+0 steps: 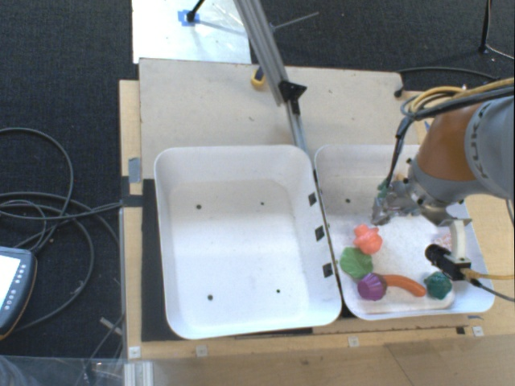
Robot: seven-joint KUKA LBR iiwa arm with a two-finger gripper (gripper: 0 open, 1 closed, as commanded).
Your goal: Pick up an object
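Hovering over the right-hand shallow white plastic bin [338, 167], the two-finger gripper [385, 212] hangs just above and beside the small orange-pink knobbly toy [368, 239]; whether it is parted or closed I cannot tell, and nothing shows in its grasp. That toy lies near the bin's middle, closest to the gripper, so it seems the likely target. Nearer the front rim lie a green lumpy toy [355, 262], a purple round toy [371, 286], a long orange carrot-shaped piece [400, 284] and a dark teal toy [438, 285]. All look small, light and probably soft or rubbery, so they should yield a little to a pinch; the orange-pink one is best taken across its rounded body from above, though it may roll. The bin floor looks smooth and flat. The left-hand shallow white bin [233, 240] sits alongside on a pale wooden bench [209, 103], with dark carpet [64, 71] and loose black cables [40, 207] around.
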